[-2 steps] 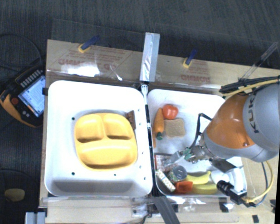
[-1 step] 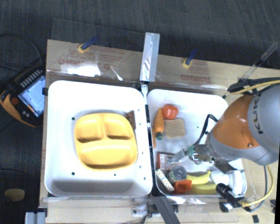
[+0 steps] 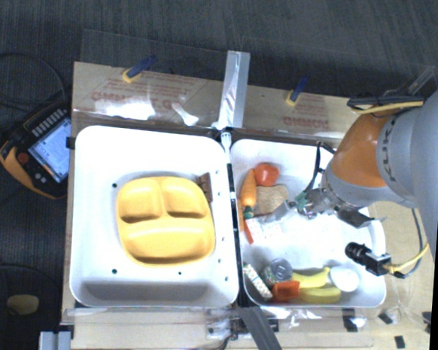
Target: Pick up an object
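Note:
The right bin (image 3: 311,151) holds several toy foods: a red tomato (image 3: 266,173), an orange carrot (image 3: 248,189), a brown bread slice (image 3: 272,199) and a yellow banana (image 3: 314,285) near the front wall. My gripper (image 3: 308,203) hangs low over the middle of this bin, just right of the bread slice, below the arm's orange band (image 3: 360,155). A small green spot shows at its tip; I cannot make out what it is.
A yellow divided plate (image 3: 166,219) lies in the left bin (image 3: 100,153). A small grey can (image 3: 278,271), a red piece (image 3: 286,290) and a white round lid (image 3: 344,279) sit by the right bin's front wall. A black part (image 3: 365,256) juts from the arm there.

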`<state>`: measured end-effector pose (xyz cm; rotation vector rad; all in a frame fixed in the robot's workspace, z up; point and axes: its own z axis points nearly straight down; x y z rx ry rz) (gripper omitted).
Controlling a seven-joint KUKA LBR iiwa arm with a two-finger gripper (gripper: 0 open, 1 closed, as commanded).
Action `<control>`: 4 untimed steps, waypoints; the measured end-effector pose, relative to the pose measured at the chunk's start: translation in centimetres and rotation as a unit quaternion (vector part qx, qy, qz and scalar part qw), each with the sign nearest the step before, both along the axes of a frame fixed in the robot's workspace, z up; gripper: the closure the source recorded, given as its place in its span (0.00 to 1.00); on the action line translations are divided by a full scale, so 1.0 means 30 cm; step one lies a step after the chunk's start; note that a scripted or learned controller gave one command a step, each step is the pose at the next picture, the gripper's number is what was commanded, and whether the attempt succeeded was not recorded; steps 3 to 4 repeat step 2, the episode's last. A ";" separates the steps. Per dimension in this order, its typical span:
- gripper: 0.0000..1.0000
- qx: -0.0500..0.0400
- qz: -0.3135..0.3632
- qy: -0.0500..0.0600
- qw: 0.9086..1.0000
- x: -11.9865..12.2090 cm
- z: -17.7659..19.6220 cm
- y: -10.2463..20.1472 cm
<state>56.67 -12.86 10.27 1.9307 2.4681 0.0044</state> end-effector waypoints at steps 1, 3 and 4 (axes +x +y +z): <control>0.00 -0.004 0.138 -0.008 0.990 -0.094 -0.029 0.063; 0.00 0.000 -0.007 -0.002 1.000 0.170 -0.032 0.013; 0.00 0.000 -0.007 -0.002 1.000 0.170 -0.032 0.013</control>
